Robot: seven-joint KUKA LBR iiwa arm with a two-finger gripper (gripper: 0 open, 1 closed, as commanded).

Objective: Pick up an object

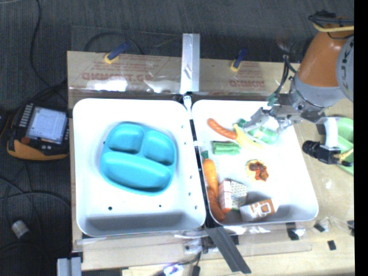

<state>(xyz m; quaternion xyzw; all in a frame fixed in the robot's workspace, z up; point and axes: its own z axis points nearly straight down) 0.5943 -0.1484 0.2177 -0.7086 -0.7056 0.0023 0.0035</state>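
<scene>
A bright blue tray [138, 157] lies in the white left bin [86, 211]. The white right bin [299, 183] holds an orange carrot [210, 177] and a green block [225, 148].

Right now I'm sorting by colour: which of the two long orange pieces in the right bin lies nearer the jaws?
The upper orange piece, by the green one; the other lies lower, along the divider.
</scene>
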